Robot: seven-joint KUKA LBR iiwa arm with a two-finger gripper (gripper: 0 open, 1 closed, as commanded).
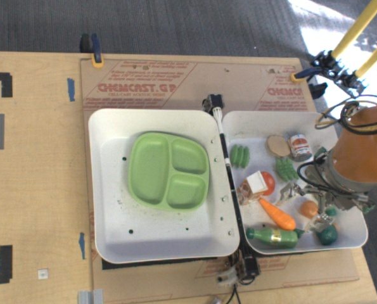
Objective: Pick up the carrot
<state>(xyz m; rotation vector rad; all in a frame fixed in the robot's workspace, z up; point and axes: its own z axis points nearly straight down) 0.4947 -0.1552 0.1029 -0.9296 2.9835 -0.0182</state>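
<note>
The orange carrot (277, 215) lies slanted in the lower middle of the right bin (359, 233), just above a green bottle (274, 235). My gripper (310, 201) hangs low over the right half of that bin, a short way right of the carrot's thick end. It sits below the arm's orange band (365, 154). A small orange ball (309, 209) rests right under the gripper. The carrot lies free on the bin floor, apart from the gripper.
The right bin also holds a red tomato with a white block (258, 183), green vegetables (240, 156) (286, 168), a tan disc (278, 145), a small can (300, 147) and a dark green item (327, 234). The left bin (106, 189) bears a green divided plate (169, 171).
</note>
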